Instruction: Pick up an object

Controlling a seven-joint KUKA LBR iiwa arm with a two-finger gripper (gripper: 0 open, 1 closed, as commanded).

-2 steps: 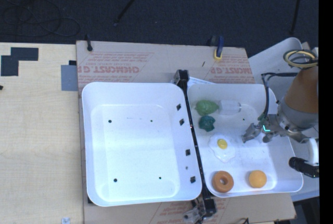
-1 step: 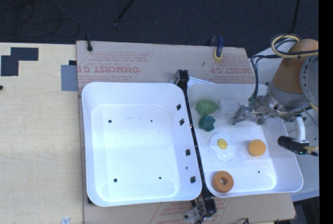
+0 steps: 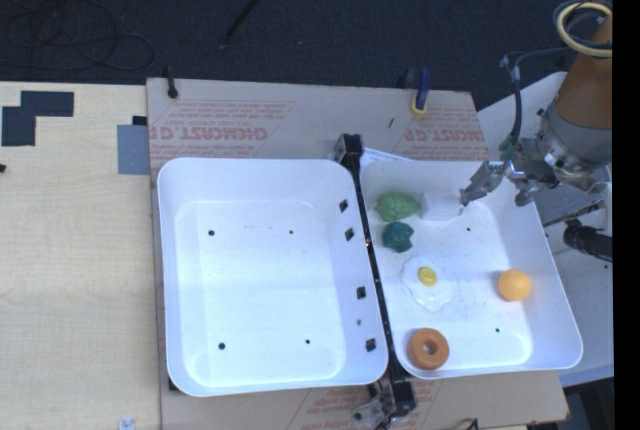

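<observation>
My hand [image 3: 497, 180] hung at the right bin's [image 3: 545, 243] upper edge, fingers spread, gripping nothing. Approach step, I judged. Nearest, frame centre: the green leafy toy [image 3: 398, 206]. Next: descend over it.

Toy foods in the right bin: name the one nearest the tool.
The light green lettuce piece, at the bin's upper left; the tool hangs just right of it.

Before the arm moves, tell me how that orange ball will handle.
The orange ball looks round and smooth, so a nudge would probably send it rolling across the right bin's flat floor. It sits apart from the other things, so fingers could likely close around it, though it may slip.
</observation>
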